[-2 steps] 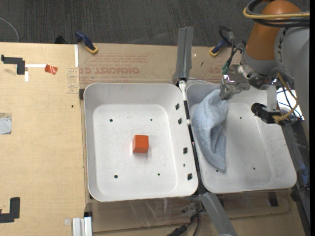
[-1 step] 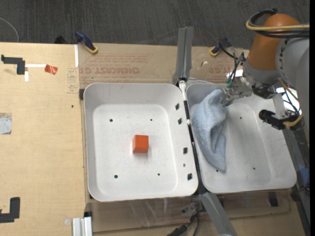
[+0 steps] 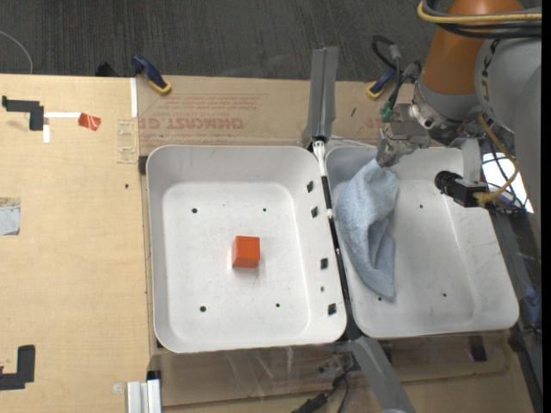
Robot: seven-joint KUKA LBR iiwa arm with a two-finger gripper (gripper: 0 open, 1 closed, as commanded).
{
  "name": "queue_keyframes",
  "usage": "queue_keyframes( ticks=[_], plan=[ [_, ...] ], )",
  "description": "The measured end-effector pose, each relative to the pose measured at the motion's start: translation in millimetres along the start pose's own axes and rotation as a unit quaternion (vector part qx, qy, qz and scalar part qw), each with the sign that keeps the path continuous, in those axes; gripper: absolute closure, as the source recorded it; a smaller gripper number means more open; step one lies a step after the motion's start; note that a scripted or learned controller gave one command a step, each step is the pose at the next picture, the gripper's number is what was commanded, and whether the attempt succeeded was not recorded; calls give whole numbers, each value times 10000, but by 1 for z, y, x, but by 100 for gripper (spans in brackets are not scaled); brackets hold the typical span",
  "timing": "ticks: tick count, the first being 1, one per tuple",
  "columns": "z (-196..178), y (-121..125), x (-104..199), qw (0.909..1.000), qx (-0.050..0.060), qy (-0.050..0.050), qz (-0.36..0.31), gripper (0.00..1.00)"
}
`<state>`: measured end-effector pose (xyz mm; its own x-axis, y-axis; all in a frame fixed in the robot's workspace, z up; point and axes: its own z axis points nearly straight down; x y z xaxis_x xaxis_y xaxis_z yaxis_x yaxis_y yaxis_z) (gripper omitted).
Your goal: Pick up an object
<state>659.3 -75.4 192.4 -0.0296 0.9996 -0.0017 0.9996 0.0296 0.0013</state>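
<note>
Clearly, we see the gripper [image 3: 389,155] over the far left corner of the right bin [image 3: 482,317]. Its fingers are drawn together on the topmost fold of a blue-grey cloth [image 3: 372,222]. The cloth rises to a narrow peak just where the fingers meet it, so we read it as pinched between them with almost no gap left. From that peak the cloth widens and hangs down along the right bin's left wall, and its lower end lies on the bin floor on that side. We cannot tell how much of it bears on the floor. The arm [image 3: 469,33] comes in from the right, with its orange band above the wrist at the upper right of the view.

In the left bin [image 3: 172,325] we find a small orange block [image 3: 246,252] lying alone, a little below the middle of the floor. It is well apart from the cloth and from every wall. Between the two bins a grey upright bar [image 3: 323,93] stands at the far edge. Both bins sit on a bench [image 3: 69,231] of pale board, with a brown cardboard sheet [image 3: 207,114] behind the left bin. A blue clamp [image 3: 151,74] sits at the cardboard's far left corner, and a second clamp [image 3: 385,83] sits near the arm.
</note>
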Motion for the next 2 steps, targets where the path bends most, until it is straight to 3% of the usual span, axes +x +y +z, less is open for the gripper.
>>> queue_keyframes(
  ticks=[1,2],
  plan=[
    [-32,-1,-22,10000,6,-2,54,100],
    [-37,-3,-80,9977,8,-4,673,100]
  ],
)
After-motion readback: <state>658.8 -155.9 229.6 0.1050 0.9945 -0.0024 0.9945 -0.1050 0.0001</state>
